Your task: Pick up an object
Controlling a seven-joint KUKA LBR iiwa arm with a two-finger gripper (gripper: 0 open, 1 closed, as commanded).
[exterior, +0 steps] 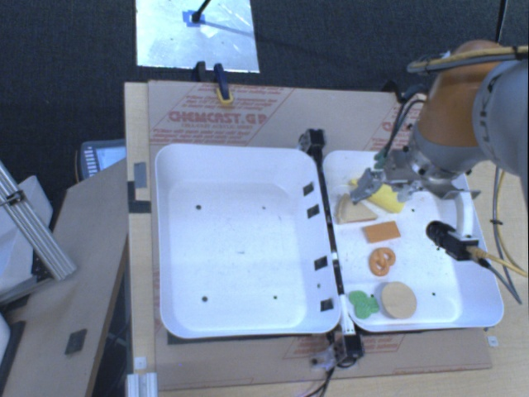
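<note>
Yellow object [384,198] sits in the upper part of the right bin [479,304], right at the gripper [369,187] — touching or nearly so, can't tell if it's actually pinched or whether the pincer is spread. Tan wedge [355,212] just left. Below: orange square [381,232], pretzel [381,260], tan disc [397,299], green piece [361,304]. Left bin [240,246] beside.

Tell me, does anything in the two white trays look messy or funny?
Not really. All the toy food sits in the right tray: a yellow piece under the claw, a tan wedge, an orange square, a pretzel, a round cookie and a green piece squeezed against the tray's left wall.
</note>
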